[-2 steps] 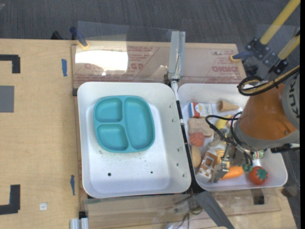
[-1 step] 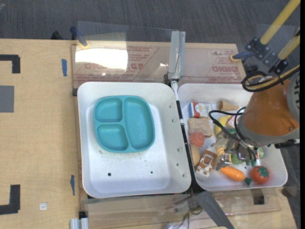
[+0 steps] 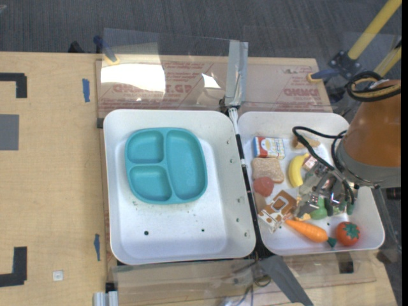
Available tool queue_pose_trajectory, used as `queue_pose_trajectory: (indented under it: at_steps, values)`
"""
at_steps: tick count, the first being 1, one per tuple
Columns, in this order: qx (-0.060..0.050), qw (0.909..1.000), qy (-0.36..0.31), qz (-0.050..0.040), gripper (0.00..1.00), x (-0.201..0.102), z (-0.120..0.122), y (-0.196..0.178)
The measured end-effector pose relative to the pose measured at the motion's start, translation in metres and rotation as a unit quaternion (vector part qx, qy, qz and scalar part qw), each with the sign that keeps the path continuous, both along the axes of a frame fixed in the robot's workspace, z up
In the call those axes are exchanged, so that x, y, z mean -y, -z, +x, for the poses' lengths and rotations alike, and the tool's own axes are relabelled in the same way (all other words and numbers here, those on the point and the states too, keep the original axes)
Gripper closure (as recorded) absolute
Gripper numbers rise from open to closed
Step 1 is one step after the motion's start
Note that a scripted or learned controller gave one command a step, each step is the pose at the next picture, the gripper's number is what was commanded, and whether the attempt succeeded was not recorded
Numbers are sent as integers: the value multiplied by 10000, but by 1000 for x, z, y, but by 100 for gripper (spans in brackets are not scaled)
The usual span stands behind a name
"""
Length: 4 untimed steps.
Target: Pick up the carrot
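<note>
One orange plastic carrot point(image 3: 307, 230) lies ungrasped in the right white bin point(image 3: 373, 241), just below the hand point(image 3: 317, 199), whose finger state cannot be told.

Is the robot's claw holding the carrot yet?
Not that I can see. The end effector hangs just above the carrot, which lies in the right bin.

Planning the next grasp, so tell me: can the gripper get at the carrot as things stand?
Probably yes. The carrot lies uncovered near the right bin's front edge, just below the gripper; the tomato sits close beside its leafy end.
</note>
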<state>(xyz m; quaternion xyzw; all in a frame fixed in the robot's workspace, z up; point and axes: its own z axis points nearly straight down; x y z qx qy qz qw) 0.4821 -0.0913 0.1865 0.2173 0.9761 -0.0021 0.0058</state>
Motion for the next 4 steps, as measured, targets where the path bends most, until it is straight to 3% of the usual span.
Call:
queue_pose_trajectory:
  at_steps: [1, 2, 3, 4]
  values:
    - [-30, 10000, -18, 26, 0, -4, -1, 3]
    - [41, 9999, -156, 15, 0, 27, 3, 83]
    - [161, 9999, -45, -17, 0, 12, 10, 89]
    - [158, 9996, 237, -8, 0, 4, 10, 89]
